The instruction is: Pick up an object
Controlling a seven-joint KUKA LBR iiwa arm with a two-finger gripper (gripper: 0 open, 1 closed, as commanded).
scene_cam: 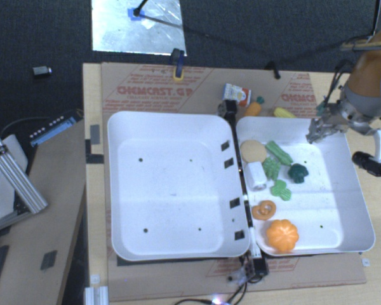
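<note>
Gripper (317, 132) over the far edge of the right bin (349, 196), finger spread not discernible. Orange ball (282, 234) in that bin's near-left corner; tan disc (253, 149) and green pieces (278, 170) toward its left side.

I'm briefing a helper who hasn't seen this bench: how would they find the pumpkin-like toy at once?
Look at the right bin, the one nearer the arm. Go to its near left corner, by the divider between the bins. The pumpkin sits there: a round, ribbed orange ball, the biggest toy, just below a small orange ring.
</note>
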